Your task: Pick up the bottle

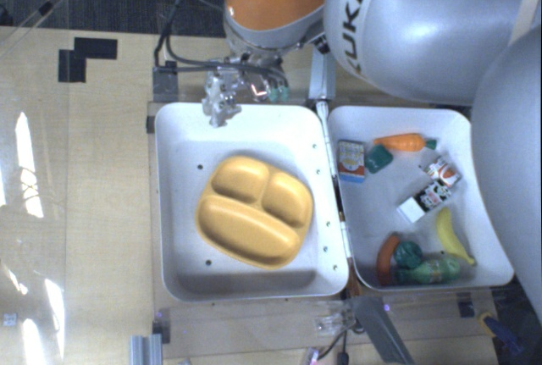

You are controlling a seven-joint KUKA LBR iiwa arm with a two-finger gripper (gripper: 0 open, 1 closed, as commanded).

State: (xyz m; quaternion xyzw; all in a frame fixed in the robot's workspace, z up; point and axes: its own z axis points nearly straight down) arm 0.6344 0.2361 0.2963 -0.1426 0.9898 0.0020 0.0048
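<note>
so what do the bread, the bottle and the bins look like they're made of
Bread: probably moulded plastic or foam, smooth and slightly glossy yellow with soft highlights. Bottle: likely plastic with a printed label, too small to be sure. Bins: matte white, probably plastic, with rounded moulded corners.

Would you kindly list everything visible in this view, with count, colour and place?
bread loaf: one, yellow, middle of the left bin
carton: one, white and red, right bin, upper left
carrot: one, orange, right bin, top
bottle: one, white with red and black label, right bin, centre
banana: one, yellow, right bin, lower right
green item: one, green, right bin, bottom
arm: one, grey with orange band, above the bins
pincer: one, metallic, over the left bin's upper rim
</note>
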